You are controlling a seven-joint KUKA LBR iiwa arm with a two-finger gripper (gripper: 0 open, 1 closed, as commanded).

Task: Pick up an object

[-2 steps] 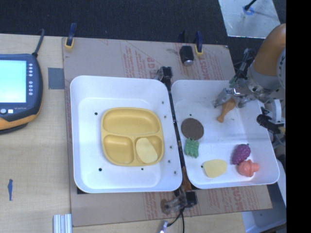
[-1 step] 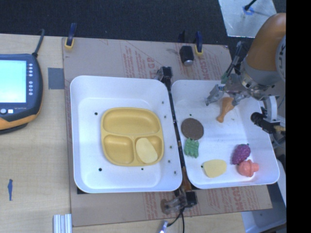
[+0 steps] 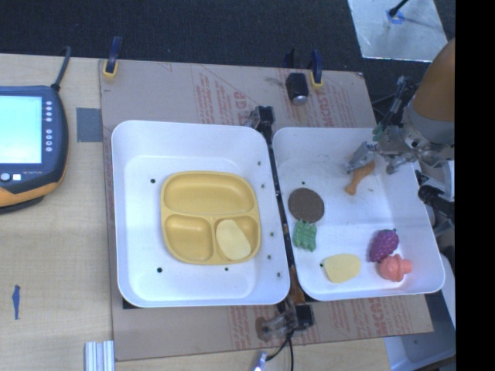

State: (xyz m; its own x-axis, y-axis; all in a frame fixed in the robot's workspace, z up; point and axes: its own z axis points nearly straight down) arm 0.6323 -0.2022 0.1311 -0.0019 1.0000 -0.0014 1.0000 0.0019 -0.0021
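Hand sat at right bin's far wall, seemingly clenched on small orange-tan stick-like toy, grip uncertain; hazard: toy hung from one end, so slight hold could let it slip during lifting.

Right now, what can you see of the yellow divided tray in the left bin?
The yellow divided tray looks like matte plastic, a rounded rectangle with one long compartment at the far side and two smaller ones nearer. It lies flat and upright, mid-floor in the left bin. A pale yellow oval piece sits in its near-right compartment.
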